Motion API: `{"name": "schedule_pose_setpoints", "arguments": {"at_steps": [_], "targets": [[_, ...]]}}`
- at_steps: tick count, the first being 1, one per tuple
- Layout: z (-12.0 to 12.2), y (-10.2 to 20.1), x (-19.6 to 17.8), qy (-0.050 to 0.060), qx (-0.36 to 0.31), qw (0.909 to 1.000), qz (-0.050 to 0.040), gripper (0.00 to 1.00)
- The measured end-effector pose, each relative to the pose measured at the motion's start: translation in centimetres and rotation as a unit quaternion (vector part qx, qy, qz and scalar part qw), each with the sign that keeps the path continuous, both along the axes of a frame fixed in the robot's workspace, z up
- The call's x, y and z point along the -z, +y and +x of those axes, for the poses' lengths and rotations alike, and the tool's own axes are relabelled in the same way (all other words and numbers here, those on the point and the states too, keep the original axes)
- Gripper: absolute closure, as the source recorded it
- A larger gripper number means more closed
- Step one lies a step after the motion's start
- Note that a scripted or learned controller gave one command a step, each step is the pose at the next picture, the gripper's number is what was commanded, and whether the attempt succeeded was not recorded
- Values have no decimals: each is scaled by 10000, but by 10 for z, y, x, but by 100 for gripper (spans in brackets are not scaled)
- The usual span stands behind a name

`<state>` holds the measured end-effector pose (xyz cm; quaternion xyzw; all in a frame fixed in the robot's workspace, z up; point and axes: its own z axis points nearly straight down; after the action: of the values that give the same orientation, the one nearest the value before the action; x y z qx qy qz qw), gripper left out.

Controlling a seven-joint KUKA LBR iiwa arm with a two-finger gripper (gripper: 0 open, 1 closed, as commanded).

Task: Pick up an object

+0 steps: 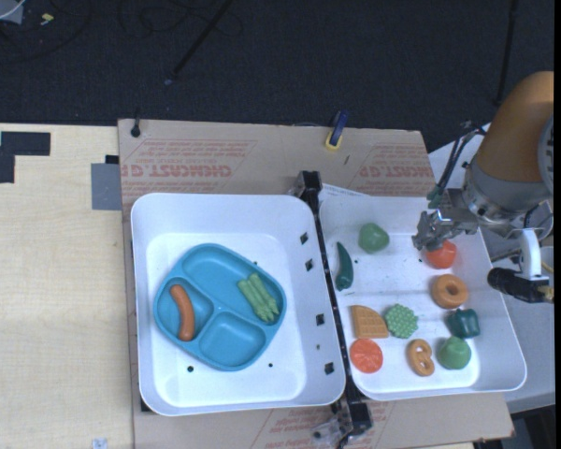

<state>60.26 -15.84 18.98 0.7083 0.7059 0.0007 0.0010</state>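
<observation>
Pale wood bench carries a cardboard sheet with two white bins. Inside the left bin sits a blue divided plate with a sausage and green beans. Within the right bin lie a dark green pepper, a green lump, a tomato, a pretzel and a doughnut. At its upper right, the gripper hangs right over a red-orange object; whether it is spread or pinching cannot be told.
</observation>
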Motion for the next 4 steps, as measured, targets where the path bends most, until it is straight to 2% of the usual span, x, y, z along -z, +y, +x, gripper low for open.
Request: {"name": "schedule_pose_setpoints", "arguments": {"at_steps": [1, 2, 3, 4], "targets": [[1, -1, -40, 0, -15, 10000, -1, 100], [-15, 52, -29, 36, -32, 10000, 16, 100], [-35, 104, -37, 33, -38, 10000, 17, 100], [-39, 160, -27, 33, -39, 10000, 11, 100]]}}
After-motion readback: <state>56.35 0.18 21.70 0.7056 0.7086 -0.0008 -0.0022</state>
